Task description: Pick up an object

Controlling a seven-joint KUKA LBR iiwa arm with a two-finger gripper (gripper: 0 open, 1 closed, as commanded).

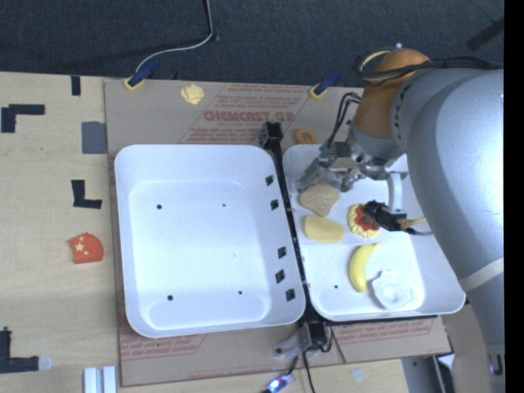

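we've got the gripper right above the bread, which sits just below-left; can't tell its state

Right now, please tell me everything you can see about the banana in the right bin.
The banana is small, bright yellow and smooth, plastic-looking, probably a toy. It is curved and lies flat on the floor of the right bin, toward the front, its length running roughly front to back. A white, rounded object lies at its right side, very close or touching. A pale yellow piece lies apart, behind it to the left. The gripper is farther back, not near it.
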